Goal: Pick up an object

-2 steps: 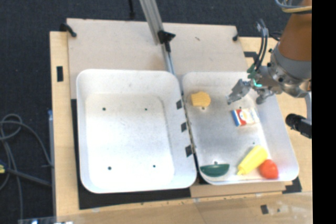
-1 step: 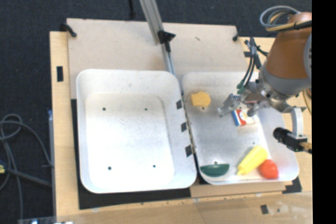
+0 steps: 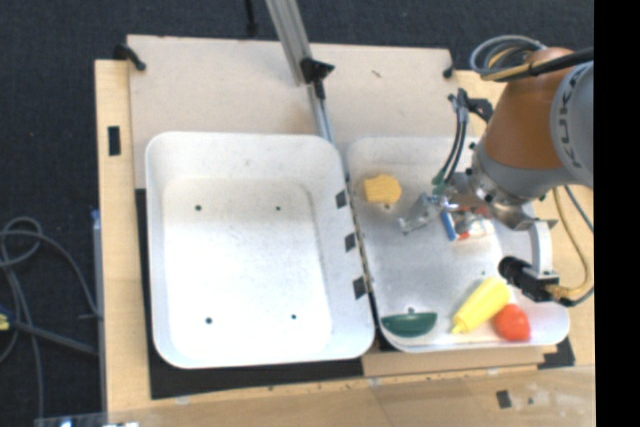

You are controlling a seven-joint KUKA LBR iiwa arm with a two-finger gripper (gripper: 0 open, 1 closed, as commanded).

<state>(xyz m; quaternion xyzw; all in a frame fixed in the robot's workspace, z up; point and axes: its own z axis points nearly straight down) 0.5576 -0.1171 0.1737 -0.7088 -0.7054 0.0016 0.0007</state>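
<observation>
Nearest, along the right bin's (image 3: 420, 340) front edge: green piece (image 3: 410, 322), yellow object (image 3: 482, 304), red ball (image 3: 512, 322). Farther back, jaws (image 3: 412, 219) beside a yellow block (image 3: 381, 189), grip state impossible to tell.

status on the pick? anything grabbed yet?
Done: the arm has reached over the right bin. In hand: nothing visibly; the tool sits low near the tan block, apart from it. Left: grasp and lift. The green piece, yellow piece and red ball lie along the bin's near edge.
</observation>
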